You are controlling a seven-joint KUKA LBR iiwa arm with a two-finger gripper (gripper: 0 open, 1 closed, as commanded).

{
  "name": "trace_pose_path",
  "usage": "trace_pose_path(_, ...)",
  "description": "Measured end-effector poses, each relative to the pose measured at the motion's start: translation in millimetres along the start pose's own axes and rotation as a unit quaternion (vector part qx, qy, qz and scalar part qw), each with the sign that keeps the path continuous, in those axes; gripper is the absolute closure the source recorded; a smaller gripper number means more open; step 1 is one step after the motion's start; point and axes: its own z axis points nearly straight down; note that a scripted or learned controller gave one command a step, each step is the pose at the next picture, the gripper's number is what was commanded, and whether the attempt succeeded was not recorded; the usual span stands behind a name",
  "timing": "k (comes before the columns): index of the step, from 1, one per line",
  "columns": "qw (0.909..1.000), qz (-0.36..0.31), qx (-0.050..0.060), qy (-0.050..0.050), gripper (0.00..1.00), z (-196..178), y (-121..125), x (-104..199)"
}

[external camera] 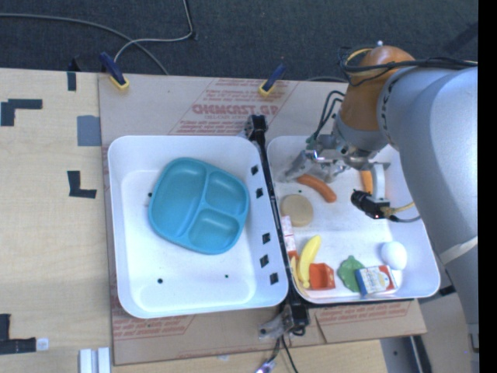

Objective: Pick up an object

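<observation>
The grey arm [435, 130] reaches in from the right and bends down over the right bin [423, 247]. Its claw [311, 162] hangs just above the orange hot dog [318, 187] — I cannot tell if it is wide or narrow.

Red print on cardboard sheet [225, 107] under bins, upside down, unreadable.
</observation>
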Motion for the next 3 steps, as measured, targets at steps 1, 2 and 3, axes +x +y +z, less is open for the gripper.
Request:
trace_pose_path(1, 1.0000, -0.001, 0.000, -0.001, 1.00, -10.0, 0.2, 0.0)
trace_pose_path(2, 1.0000, -0.001, 0.000, -0.001, 0.00, -9.8, 0.0, 0.0)
trace_pose_path(3, 1.0000, 0.001, 0.000, 0.000, 0.00, -0.4, -53.8, 14.7)
